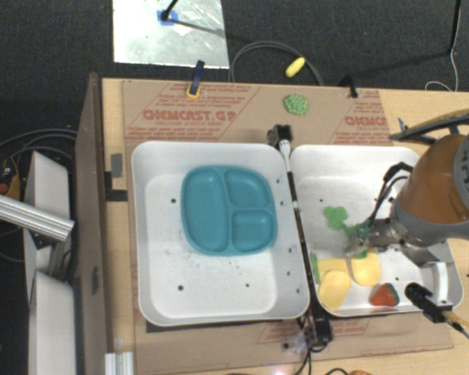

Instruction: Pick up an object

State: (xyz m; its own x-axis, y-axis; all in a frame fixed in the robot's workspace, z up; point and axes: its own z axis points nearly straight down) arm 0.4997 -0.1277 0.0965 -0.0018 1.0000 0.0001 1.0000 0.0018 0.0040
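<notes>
I see small objects clustered low in the right bin (352, 162): yellow pieces (336, 283) just below the gripper (358, 244), a red piece (384, 294) below and right of it, a green piece (335, 217) just up-left. Gripper sits low among them; its state I cannot tell. Far left, a blue divided plate (228, 211) lies in the left bin (152, 209) on the tabletop (242, 108).

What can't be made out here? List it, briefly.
- Gripper, camera view: its fingers blur into the green item; open or shut is unclear.
- Yellow pieces: too small to identify.
- Red item: too small to identify.
- Right bin: the arm covers its right side.
</notes>
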